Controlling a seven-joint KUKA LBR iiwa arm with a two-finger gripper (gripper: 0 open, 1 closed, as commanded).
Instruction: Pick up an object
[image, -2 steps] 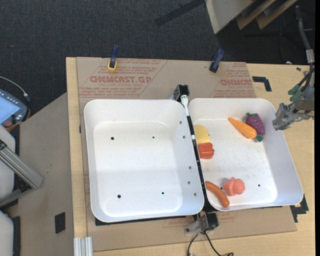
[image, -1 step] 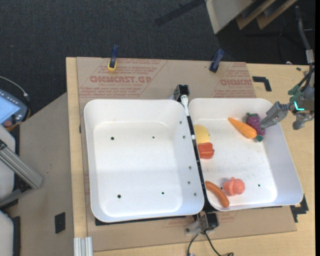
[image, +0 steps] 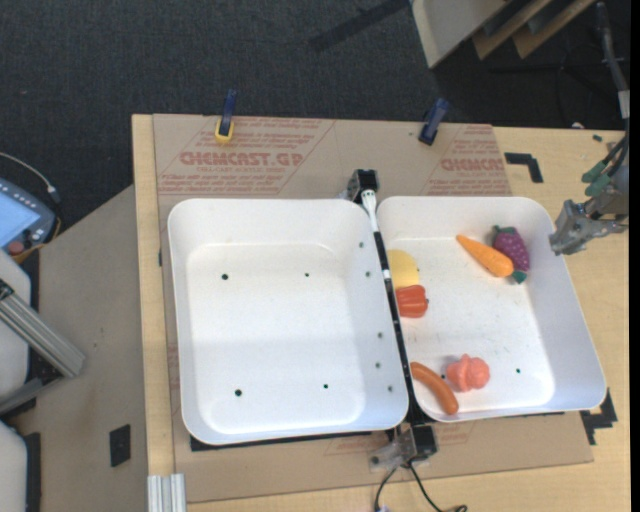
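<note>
So your closest options are sitting at the near edge of the right bin (image: 585, 350): an orange sausage-shaped thing (image: 435, 388) lying at a slant right by the near-left corner, and a pink lumpy toy (image: 468, 373) just beside it, maybe touching. If you go for either, come down on the pink one from its far-right side so the sausage doesn't get nudged along, and keep off the bin wall.

A bit farther back, a red pepper-looking piece (image: 411, 301) and a yellow piece (image: 402, 267) are tucked hard against the divider between the bins. I'd skip those, there's little room for a finger on the wall side.

Farthest back, near the far-right corner, a carrot (image: 485, 255) lies at a slant with a bunch of purple grapes (image: 510, 247) touching its right end. The gripper (image: 580, 228) hangs just past the bin's right rim, near those two, nothing in it as far as I can see. Whether it's open or closed I honestly can't tell, too small and blurry. I'd say the carrot is your best bet: grab it mid-body across its width, away from the grapes.

The left bin (image: 190, 330) has nothing to offer. Clamps (image: 226, 118) at the tabletop's far edge are well out of the way.
</note>
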